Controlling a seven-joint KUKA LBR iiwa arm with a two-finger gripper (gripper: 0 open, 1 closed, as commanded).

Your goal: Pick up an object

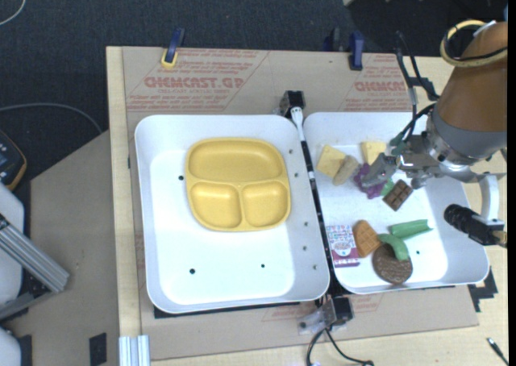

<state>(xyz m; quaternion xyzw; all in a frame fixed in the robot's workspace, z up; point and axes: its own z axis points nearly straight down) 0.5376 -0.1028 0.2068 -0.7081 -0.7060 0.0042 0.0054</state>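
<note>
Since the task names no particular item, the likeliest pick is the purple piece (372,180), mid right bin (463,272), directly under the gripper (393,164).

- Gripper: over right bin, toward its back-centre; fingers appear spread to either side of purple piece, not closed on it. No item held.
- Purple piece: small, looks like moulded plastic; judged light, stiff, somewhat slick. Irregular shape, so take across narrowest part, fingers low. Brown block (397,194) just beside it, twd front-right; risk of nudging it.
- Alt. candidates, right bin: pale yellow wedge (330,160) and tan lump (346,171) touching, near bin's left wall at back; yellow square (372,151) behind purple piece; green item (409,230), orange oval (366,237), brown disc (393,266) clustered twd front. All prob. light toy food, rigid.
- Flat card (344,243), front-left corner of right bin: pink/white print, text too small to read. Thin, lies flat; poor grasp.
- Left bin (161,276): yellow divided tray (239,182), back-centre.
- Writing: "CHEMCAST" in red on table (121,195) surface, back edge, twice.
</note>
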